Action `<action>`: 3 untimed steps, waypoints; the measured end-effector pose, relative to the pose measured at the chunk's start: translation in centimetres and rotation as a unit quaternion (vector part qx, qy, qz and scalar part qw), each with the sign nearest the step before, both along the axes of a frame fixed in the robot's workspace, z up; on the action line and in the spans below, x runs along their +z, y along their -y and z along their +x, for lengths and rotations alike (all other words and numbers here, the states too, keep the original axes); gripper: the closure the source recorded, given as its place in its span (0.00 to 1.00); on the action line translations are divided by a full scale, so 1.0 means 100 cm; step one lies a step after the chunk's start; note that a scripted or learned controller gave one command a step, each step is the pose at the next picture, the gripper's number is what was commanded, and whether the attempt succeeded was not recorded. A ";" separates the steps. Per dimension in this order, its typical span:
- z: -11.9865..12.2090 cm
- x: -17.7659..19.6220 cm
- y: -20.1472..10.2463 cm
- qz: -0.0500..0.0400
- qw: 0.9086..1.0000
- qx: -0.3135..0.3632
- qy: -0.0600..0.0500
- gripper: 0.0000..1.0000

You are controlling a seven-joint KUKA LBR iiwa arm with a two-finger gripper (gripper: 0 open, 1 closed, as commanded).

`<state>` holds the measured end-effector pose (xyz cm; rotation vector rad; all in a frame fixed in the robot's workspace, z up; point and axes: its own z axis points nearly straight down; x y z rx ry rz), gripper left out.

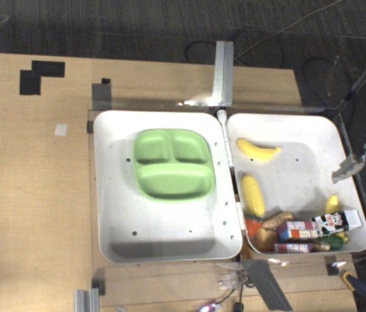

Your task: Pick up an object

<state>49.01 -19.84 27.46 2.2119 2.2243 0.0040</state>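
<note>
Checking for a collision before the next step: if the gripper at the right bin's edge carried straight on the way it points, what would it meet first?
The gripper points left and slightly down over the right bin. Straight on, it likely meets bare bin floor first; the corn cob lies farther along. Depth is unclear.

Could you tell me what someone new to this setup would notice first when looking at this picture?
The eye goes first to the green divided plate, lying alone in the middle of the left bin. Next come the yellow things in the right bin: a banana near its far left corner and a corn cob along its left wall. A jumble of small cartons and toy foods crowds its near edge.
</note>
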 end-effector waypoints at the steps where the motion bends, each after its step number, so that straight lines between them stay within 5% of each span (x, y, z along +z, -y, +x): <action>1: -0.002 -0.123 -0.059 0.000 0.999 0.048 -0.001 0.00; 2: 0.043 -0.181 -0.098 0.000 0.993 0.115 0.000 0.00; 3: 0.107 -0.183 -0.108 -0.003 0.988 0.156 0.006 0.00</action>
